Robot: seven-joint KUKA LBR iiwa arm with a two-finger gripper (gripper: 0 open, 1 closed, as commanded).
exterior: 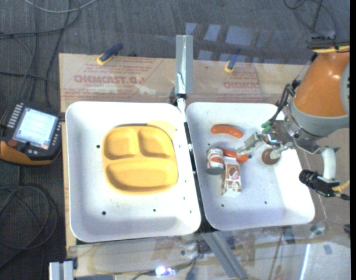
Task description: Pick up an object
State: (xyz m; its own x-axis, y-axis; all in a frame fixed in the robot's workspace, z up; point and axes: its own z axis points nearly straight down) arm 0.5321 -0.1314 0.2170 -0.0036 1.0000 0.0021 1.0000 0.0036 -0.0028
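Note:
The right bin (294, 206) holds several small items. An orange sausage (226, 131) lies near its back. A small can (214, 160) stands beside a brown-and-white carton (231, 177) in the middle. A short orange piece (236, 155) lies just right of the can. A brown round object (271, 157) sits farther right. My gripper (248, 147) reaches in from the right, low over the bin, its tip right at the orange piece. Whether it touches that piece is unclear.
The left bin (84, 214) bears a yellow divided tray (141, 158). A metal bar (183, 63) rises between the bins at the back. A teach pendant (29, 133) lies left of the bench, with cables on the floor.

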